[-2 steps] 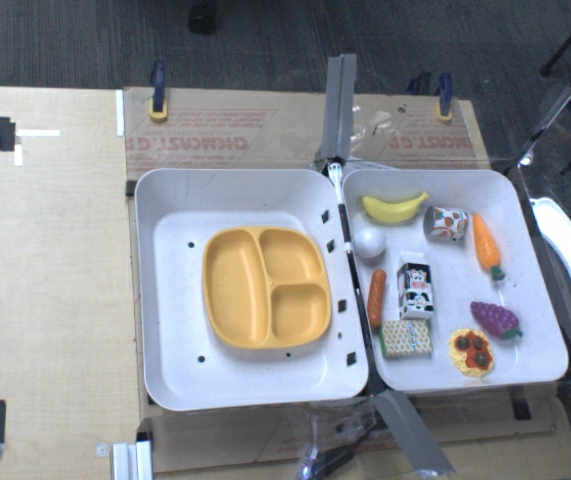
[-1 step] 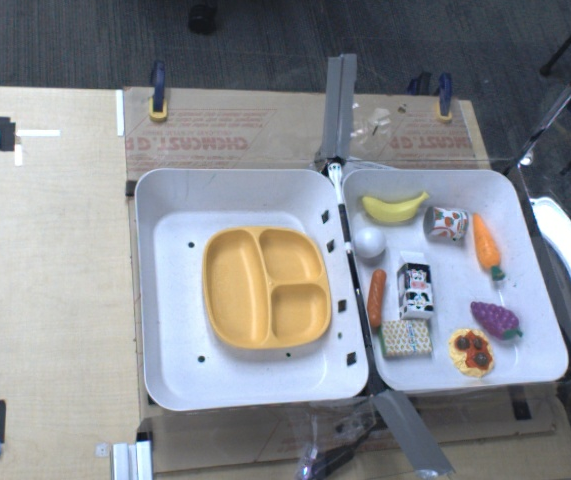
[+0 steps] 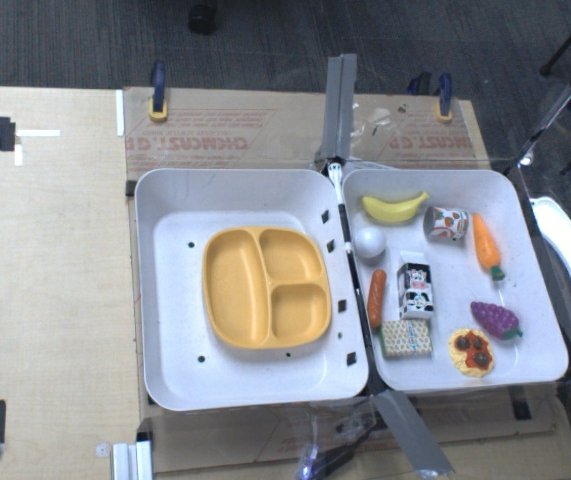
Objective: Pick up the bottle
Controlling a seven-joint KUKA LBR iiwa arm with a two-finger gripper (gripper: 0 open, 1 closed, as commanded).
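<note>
A small white container with black cow patches and a dark cap (image 3: 415, 290), the one bottle-like item, lies in the middle of the right bin (image 3: 540, 268). A red sausage (image 3: 376, 299) lies just to its left and a tan cracker block (image 3: 406, 339) touches its near end. A white and red can (image 3: 447, 224) lies on its side beyond it.
The right bin also holds a banana (image 3: 395, 208), a white ball (image 3: 368, 241), a carrot (image 3: 486, 245), purple grapes (image 3: 496, 319) and a small pizza (image 3: 471, 352). A yellow divided plate (image 3: 265, 287) sits in the left bin (image 3: 165, 298). A grey divider post (image 3: 340, 108) stands behind the bins.
</note>
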